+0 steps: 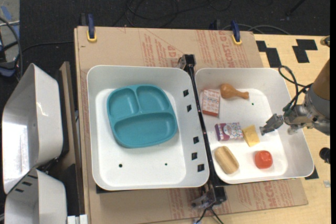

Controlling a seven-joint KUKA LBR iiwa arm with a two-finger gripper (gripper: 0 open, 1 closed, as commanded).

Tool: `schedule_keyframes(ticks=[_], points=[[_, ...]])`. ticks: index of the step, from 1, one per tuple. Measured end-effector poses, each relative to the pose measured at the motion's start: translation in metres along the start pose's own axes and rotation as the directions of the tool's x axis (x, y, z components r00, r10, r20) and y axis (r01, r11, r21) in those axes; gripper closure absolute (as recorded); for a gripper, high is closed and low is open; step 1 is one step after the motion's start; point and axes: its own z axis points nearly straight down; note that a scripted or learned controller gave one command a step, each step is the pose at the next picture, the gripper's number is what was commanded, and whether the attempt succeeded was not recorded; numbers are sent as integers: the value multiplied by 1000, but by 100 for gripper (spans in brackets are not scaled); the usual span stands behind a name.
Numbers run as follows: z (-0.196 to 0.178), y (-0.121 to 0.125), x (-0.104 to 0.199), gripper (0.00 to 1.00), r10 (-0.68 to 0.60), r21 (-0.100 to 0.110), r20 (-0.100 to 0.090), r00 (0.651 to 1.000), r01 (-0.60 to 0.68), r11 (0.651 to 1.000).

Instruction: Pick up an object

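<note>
1. Arm reaches in from the right; gripper (274,124) sits low over the right bin (294,162), near its right wall.
2. Gripper state: cannot tell, too small and dark to read. Nothing seen held.
3. Yellow block (252,136) lies just left of the gripper tip, near it; contact unclear.
4. Purple packet (229,131) lies flat, touching or just beside the yellow block's left edge.
5. Red round object (263,159) sits below the gripper, near the bin's front right corner.
6. Hot dog bun (226,159) lies front centre of the right bin, left of the red object.
7. Red-and-white box (211,102) lies at the back left of the right bin, next to the divider.
8. Tan drumstick (233,92) lies just right of that box, at the back.
9. Left bin (100,128) holds a teal divided plate (140,115), flat, upper middle.
</note>
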Motion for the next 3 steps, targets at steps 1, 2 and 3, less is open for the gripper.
schedule_keyframes(ticks=[1, 2, 3], points=[[56, 8, 7, 0, -3, 0, 0, 1000, 3, 1000], [68, 9, 7, 0, -1, -6, 1, 1000, 1, 1000], [57, 10, 7, 100, -1, -10, 3, 1000, 1, 1000]])
